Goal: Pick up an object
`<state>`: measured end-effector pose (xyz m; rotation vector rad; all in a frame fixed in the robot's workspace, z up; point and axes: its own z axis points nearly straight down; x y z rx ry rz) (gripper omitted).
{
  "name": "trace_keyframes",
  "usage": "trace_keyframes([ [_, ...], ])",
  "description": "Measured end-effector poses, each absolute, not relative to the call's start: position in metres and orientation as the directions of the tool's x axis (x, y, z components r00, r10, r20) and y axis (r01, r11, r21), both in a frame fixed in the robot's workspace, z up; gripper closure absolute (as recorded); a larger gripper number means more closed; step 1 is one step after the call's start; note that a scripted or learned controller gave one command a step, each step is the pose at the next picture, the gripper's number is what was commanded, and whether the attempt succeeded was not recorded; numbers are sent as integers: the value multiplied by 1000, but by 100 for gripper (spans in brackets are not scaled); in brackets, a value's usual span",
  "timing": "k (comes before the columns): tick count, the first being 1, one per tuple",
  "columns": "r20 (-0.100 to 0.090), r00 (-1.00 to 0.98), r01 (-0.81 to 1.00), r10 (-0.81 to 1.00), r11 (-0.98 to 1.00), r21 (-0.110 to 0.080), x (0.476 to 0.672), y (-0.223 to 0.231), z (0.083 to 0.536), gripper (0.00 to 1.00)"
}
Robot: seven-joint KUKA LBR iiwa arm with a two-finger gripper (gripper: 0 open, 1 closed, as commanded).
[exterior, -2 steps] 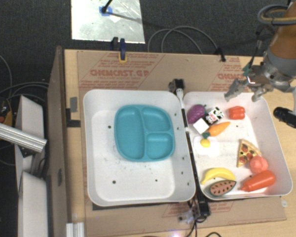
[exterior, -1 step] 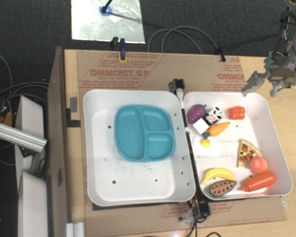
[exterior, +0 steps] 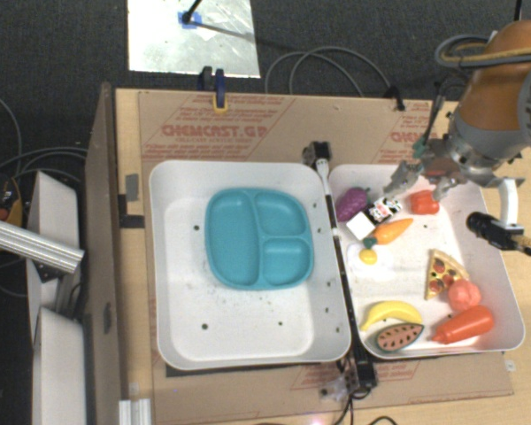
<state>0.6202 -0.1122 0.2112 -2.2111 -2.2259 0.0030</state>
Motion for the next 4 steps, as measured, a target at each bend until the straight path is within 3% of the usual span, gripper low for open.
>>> trace_keyframes([
  [1,-2,-6,1000,1000,6,13,605,-116,317,0],
  [2,0,2,1000,1000,-2,-5,590,-154,231,0],
  [3,1,-10,1000,1000,10,3,620,-92,218,0],
  [4,-2,-7,1000,1000,7,14,631,-92,336,0],
])
